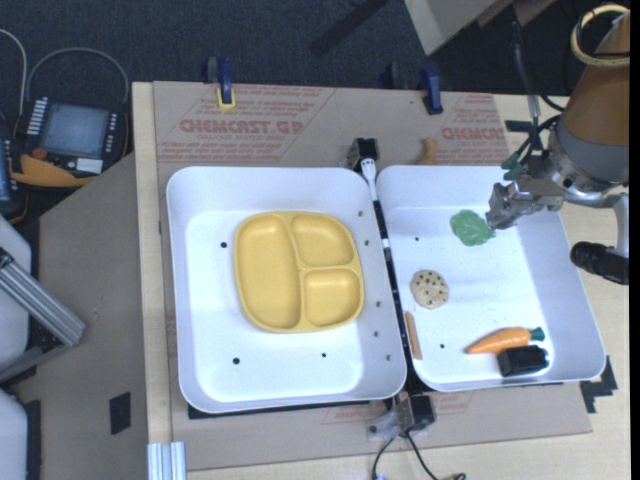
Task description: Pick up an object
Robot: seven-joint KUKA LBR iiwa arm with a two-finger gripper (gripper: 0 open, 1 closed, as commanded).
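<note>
Black pendant [72, 133]; 2 blue clamps [224, 80]

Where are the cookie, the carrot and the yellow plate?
cookie [429, 289], camera view, middle of its top.
carrot [497, 341], camera view, middle of its orange body.
yellow plate [266, 268], camera view, floor of its large left compartment.

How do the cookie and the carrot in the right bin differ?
The cookie is round, tan and dark-speckled; the carrot is long, orange and green-tipped. The cookie lies near the bin's left wall, apart from other items; the carrot lies near the front edge, against a black object. Both rest in the right bin, away from the gripper.
</note>
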